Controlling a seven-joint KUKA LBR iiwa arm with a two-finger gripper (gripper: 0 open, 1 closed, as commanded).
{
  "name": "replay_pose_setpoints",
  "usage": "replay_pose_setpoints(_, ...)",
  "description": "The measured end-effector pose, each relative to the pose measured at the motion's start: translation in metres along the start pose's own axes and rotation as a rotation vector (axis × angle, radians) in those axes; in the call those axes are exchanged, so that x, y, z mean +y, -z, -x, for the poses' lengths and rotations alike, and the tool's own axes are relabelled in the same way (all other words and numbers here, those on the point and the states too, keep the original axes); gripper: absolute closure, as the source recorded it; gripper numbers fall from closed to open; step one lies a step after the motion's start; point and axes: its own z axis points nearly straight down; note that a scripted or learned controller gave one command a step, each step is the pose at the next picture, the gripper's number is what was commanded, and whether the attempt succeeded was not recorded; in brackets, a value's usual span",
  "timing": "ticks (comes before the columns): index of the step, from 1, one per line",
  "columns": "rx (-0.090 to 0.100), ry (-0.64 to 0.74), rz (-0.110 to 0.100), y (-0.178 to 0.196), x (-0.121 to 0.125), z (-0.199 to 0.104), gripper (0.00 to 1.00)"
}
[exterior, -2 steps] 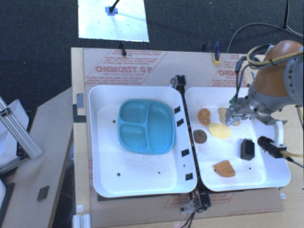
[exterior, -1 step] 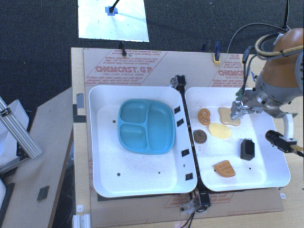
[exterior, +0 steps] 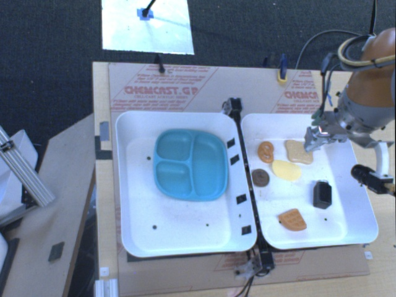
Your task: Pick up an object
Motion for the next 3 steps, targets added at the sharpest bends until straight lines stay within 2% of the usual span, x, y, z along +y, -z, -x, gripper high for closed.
replay_pose_setpoints(2,0.002,0.004,-0.005,-0.017,-0.019,-0.107,1.00)
replay_pose_setpoints(3,0.003,0.007,-0.002,-0.006,-0.024,-0.161,1.00)
